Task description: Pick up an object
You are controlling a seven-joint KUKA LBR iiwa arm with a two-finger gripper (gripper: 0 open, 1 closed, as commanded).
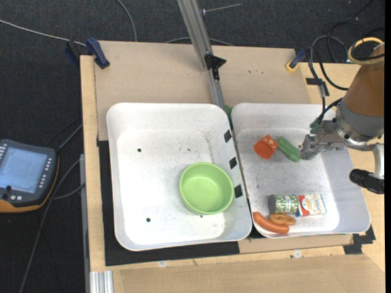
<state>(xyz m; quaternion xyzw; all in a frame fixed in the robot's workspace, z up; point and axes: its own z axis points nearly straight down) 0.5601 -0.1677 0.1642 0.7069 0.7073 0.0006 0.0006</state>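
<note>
A wooden bench (183, 66), seen from above at a slant, carries two shallow white bins side by side on a dark mat.

The left bin (122, 163) holds a lime-green plastic bowl (206, 188), upright, sitting toward the bin's near right corner.

The right bin (348, 194) holds several small items. Toward its far side lies a small orange-red toy object (265, 147), and just to its right, touching or nearly touching it, a green oblong piece (289, 149) that lies at a slant. Near the front edge of this bin lies a small packet with a green, white and red label (298, 204), on its side, and in front of it an orange-red toy sausage (270, 223) resting against the bin's front rim, with a small orange piece just above it, between sausage and packet.

The grey robot arm, with its orange band (366, 90), reaches in from the right (cables trail behind it). Its gripper (307, 149) is low over the far part of the right bin, right at the right-hand end of the green oblong piece. The view is too small and dark here to tell whether the gripper is released or clenched, or whether it has hold of the green piece.

A slanted metal pole (198, 29) runs from the top of the view down to the gap between the bins. Blue clamps (96, 52) grip the bench's far corners. On the dark floor at left lies a handheld control pendant (24, 174) with a screen.
</note>
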